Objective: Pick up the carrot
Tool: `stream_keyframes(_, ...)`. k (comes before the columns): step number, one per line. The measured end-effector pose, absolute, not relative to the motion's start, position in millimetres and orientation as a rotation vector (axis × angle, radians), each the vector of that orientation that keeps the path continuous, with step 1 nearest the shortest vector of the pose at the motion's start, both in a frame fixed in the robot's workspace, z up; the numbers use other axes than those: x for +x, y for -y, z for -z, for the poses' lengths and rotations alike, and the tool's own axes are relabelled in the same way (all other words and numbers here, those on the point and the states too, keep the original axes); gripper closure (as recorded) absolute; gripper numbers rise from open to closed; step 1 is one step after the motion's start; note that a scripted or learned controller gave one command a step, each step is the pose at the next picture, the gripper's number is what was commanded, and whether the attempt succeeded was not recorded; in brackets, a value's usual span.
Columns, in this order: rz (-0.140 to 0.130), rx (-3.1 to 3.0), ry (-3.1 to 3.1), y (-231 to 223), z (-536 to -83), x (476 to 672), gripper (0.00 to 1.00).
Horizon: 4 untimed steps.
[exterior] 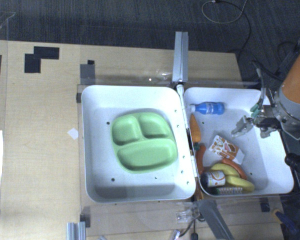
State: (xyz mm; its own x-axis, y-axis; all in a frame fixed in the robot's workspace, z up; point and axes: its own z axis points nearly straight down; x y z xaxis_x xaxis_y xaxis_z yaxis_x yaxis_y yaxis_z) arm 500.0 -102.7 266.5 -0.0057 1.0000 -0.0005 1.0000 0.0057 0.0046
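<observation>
Bananas (pixel 233 178) sit near the carrot (pixel 195 129), well apart from the released tool (pixel 251 124).

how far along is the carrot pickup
Nothing looks done yet: the carrot lies against the left wall of the right bin. In hand: the tool hovers over that bin, right of the carrot and apart from it. Left: reach, grasp, lift.

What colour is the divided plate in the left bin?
Light green, plain without pattern: the three-compartment plastic plate shows best in the camera view.
</observation>
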Motion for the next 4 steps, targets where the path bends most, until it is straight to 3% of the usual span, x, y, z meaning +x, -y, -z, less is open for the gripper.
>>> stream_keyframes(1, -0.005, 2.507, -1.889, 95, -244, 528.3, 0.00)
stream_keyframes(2, -0.003, 2.448, -1.966, 106, -188, 581.7, 0.00)
stream_keyframes(3, -0.013, 2.244, -2.185, 117, -89, 583.8, 0.00)
stream_keyframes(4, -0.011, 1.979, -2.427, 115, -89, 633.6, 0.00)
